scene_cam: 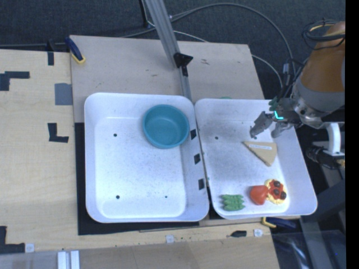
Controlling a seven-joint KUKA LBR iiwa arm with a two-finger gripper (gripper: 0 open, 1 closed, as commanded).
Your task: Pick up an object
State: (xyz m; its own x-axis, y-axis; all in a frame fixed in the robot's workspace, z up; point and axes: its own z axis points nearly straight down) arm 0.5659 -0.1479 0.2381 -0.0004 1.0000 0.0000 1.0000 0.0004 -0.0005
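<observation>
The end effector [268,129] hangs spread open, holding nothing, just above the tan wedge [263,151].

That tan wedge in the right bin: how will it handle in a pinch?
The wedge lies flat and thin, so the claw may struggle to get under it. It looks rigid, probably light. Pushed, it would likely slide, not roll.
</observation>
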